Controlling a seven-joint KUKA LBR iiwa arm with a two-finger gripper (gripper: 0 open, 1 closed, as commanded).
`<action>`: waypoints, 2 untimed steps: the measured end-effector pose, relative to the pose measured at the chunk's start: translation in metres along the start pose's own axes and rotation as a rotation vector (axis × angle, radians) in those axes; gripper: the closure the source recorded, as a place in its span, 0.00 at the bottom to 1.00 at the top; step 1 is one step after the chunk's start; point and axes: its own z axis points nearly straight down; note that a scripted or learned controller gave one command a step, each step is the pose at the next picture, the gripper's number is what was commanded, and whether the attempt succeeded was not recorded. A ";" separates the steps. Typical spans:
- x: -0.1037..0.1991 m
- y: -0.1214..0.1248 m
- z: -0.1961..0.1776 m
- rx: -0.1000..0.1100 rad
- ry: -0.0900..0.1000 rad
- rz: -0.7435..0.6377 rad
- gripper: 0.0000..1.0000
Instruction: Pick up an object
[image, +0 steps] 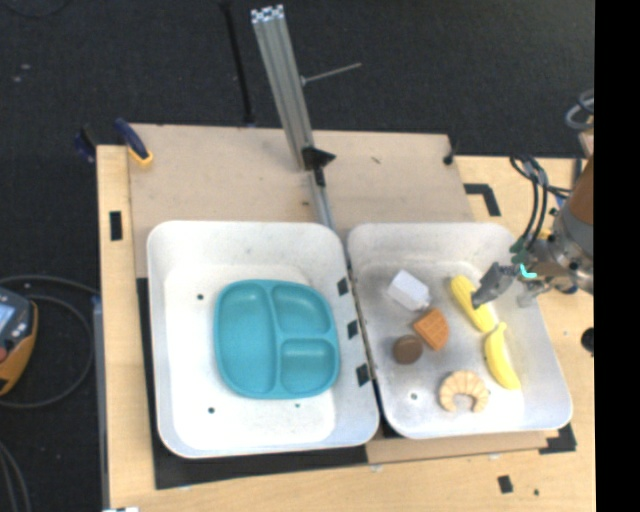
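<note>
The right bin (520, 415) holds several small items. A white block (408, 290) lies near its middle, with an orange waffle-like cube (432, 328) and a brown round piece (406, 349) just below it. A croissant (464, 391) rests near the front rim. Two yellow bananas lie on the right: the upper banana (468, 303) and the lower banana (500, 358). My gripper (506, 289) reaches in from the right, hovering over the bin's right side. It is open, one finger (488, 286) ending right beside the upper banana. I see nothing between the fingers.
The left bin (180, 260) carries a teal divided plate (277, 337). A metal post (285, 85) rises behind the bins, and a blue-and-yellow clamp (133, 143) sits at the bench's back left corner. Cables hang near the arm at the right.
</note>
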 end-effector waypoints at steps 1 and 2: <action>0.000 0.001 -0.001 -0.002 -0.001 0.000 0.00; 0.001 -0.002 0.062 0.003 0.001 0.001 0.00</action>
